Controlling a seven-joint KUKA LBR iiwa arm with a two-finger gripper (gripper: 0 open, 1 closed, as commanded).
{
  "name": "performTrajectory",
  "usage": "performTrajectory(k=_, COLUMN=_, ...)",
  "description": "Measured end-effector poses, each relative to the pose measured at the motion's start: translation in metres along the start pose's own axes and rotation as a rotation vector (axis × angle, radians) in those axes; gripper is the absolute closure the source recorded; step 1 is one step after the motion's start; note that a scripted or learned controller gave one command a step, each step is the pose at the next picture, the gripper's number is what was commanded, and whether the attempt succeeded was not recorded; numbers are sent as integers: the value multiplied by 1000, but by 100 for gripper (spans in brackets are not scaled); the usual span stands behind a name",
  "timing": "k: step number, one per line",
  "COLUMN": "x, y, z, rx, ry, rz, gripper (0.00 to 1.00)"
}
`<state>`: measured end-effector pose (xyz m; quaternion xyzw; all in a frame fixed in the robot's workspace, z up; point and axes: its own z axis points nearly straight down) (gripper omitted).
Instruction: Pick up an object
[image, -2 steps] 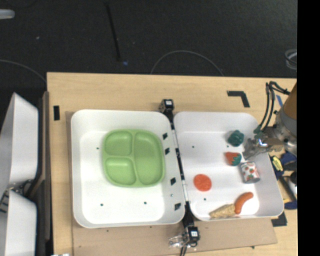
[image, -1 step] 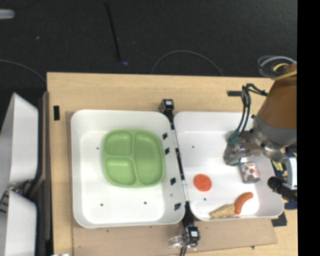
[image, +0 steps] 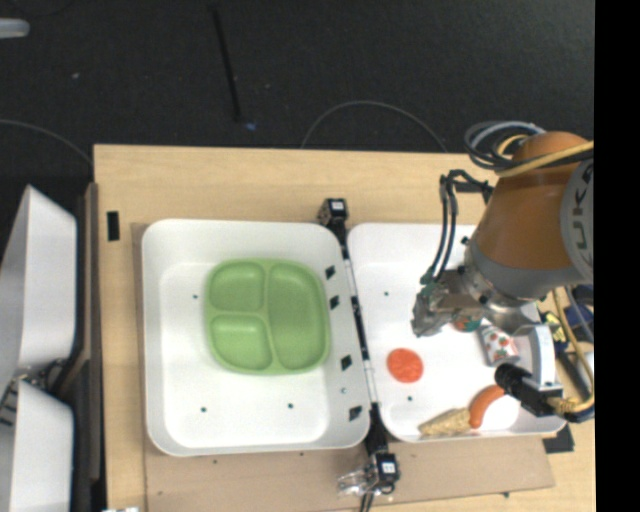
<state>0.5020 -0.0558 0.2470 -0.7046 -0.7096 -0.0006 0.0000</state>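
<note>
Your gripper (image: 432, 318) hangs low over the right bin (image: 400, 250), near its middle, just up and to the right of the red disc (image: 405, 365). Can't tell the gripper's state from this slant, it's a dark blur under the wrist. Nothing visibly held.

Candidate things all sit in the right bin. The red disc lies flat on the floor just below the gripper, apart from everything else, so it's the clearest target. It looks small, light and thin, probably rigid plastic. Being flat makes it hard: you'd need to pinch across its edge from straight above, and it may slide on the smooth white floor or slip out.

Near the bin's front edge lie a tan cone-like piece (image: 443, 424) and an orange sausage-shaped piece (image: 487, 403), touching or nearly so. Both look like light toy food. The orange one stands higher off the floor, so take it across its short width, mid-length. A small patterned item (image: 498, 346) sits just beside the arm's body, partly hidden, too blurred to identify.

The left bin (image: 160, 300) holds a green divided plate (image: 268, 315), broad and shallow; only the rim offers a grip, poor choice.
</note>
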Motion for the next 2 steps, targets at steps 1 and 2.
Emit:
performTrajectory(k=1, x=56, y=-4, z=-5, rx=-1, ry=2, rz=-2, gripper=100)
performTrajectory(k=2, x=118, y=2, z=4, rx=0, ry=0, rz=-1, gripper=100)
